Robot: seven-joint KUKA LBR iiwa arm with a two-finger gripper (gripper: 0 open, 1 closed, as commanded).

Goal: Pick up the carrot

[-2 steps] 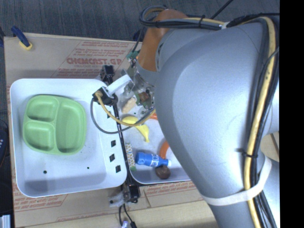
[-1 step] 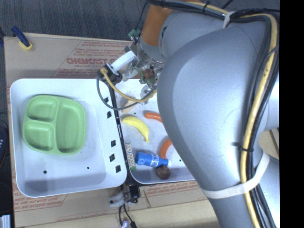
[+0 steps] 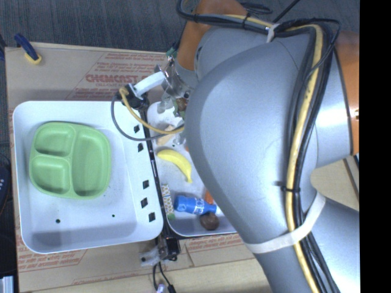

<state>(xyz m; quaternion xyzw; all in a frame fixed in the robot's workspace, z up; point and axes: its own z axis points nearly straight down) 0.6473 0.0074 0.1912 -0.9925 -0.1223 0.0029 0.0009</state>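
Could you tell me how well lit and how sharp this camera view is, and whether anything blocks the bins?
Camera view: lighting is soft and even, with a faint shadow along the left bin's near wall; the green plate looks reasonably sharp; the grey arm, close to the lens, hides most of the right bin, leaving the banana and blue bottle visible.

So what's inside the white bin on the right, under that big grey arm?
A banana, a blue bottle, a small brown thing and an orange sliver, maybe the carrot. The arm covers most of that bin, so the rest is hidden.
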